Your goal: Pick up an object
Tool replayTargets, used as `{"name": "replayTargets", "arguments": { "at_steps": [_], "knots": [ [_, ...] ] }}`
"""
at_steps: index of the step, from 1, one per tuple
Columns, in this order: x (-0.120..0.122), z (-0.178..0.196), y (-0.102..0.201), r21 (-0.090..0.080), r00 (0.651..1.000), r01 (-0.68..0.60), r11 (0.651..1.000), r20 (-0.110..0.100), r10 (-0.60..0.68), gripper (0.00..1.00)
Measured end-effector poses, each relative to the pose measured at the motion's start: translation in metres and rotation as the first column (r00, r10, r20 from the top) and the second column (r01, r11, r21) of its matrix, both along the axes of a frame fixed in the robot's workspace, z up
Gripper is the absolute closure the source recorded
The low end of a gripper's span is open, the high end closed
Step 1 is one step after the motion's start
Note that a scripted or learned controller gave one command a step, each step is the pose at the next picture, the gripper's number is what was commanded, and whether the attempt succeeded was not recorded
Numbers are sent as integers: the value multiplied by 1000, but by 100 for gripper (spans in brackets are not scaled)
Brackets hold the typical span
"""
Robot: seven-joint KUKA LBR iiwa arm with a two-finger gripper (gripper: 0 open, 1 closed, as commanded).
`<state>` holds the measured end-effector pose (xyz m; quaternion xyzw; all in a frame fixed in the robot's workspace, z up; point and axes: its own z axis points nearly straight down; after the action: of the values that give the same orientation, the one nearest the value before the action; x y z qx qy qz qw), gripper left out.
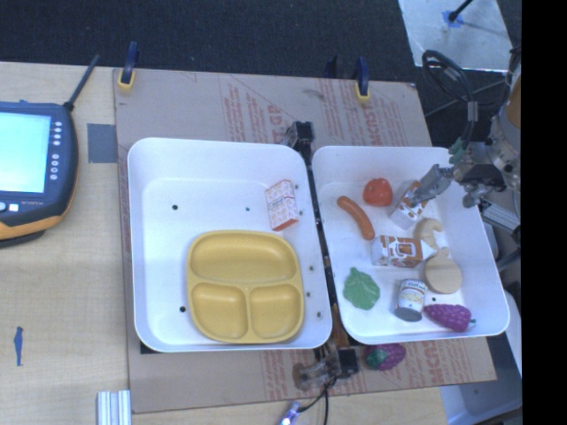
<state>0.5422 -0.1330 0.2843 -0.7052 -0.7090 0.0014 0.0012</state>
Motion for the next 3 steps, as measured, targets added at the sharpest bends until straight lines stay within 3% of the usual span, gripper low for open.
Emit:
{"name": "replayTargets", "arguments": {
  "at_steps": [1,3],
  "knots": [
    [63,-84,34,-1,1000,-2,1000,-2,2,0],
    [68,-179,23,0,1000,2,1000,2,-2,0]
  ]
}}
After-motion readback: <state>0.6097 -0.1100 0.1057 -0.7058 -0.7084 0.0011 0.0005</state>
